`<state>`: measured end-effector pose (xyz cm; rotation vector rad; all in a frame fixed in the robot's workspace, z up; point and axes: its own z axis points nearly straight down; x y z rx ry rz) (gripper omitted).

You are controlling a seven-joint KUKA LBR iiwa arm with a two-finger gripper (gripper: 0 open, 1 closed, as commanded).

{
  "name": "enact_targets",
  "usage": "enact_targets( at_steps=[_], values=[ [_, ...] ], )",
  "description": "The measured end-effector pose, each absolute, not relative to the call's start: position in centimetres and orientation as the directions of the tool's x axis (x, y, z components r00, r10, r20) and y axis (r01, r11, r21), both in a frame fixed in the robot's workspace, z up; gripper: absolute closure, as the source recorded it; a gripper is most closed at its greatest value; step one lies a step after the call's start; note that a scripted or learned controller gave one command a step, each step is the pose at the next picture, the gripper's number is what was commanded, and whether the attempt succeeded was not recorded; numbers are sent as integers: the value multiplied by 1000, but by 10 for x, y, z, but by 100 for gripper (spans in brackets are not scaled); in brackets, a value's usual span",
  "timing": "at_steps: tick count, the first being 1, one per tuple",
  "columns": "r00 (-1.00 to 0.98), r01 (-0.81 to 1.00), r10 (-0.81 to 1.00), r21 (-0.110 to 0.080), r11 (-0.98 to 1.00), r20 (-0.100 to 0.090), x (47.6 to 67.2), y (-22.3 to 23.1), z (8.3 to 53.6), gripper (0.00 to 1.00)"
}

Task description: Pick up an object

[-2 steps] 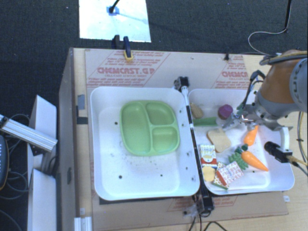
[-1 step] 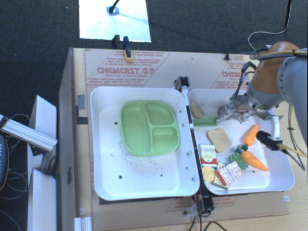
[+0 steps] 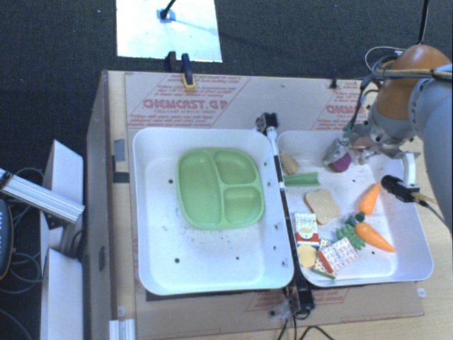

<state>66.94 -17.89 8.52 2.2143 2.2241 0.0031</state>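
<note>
We cannot make out the fingers of the gripper (image 3: 342, 151), which are blurred where they meet a purple object (image 3: 342, 163) at the back of the right bin (image 3: 410, 264); whether it grips or merely touches, we cannot tell. The arm (image 3: 425, 94) is cut off at the frame's right. On the board (image 3: 212, 94) under the bins we read "CHEMCAST GP" in red. Small printed packets (image 3: 333, 255) near the front carry writing too small to read. Two carrots (image 3: 371, 218) lie toward the right wall, a toast slice (image 3: 323, 205) mid-bin. The left bin (image 3: 159, 261) bears a green divided tray (image 3: 219, 188), with bare floor around it.
</note>
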Motion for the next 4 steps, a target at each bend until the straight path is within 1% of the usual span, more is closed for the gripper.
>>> enact_targets(
  at_steps=[1, 2, 3, 4],
  values=[
    [-8, 1000, 1000, 7, 8, -3, 670, -179, 96, 100],
    [-5, 1000, 1000, 5, 5, 1, 653, -67, 186, 100],
    [-5, 1000, 1000, 2, 5, 1, 623, 14, 221, 100],
    [-4, 1000, 1000, 0, 4, 1, 584, 103, 222, 100]
  ],
)
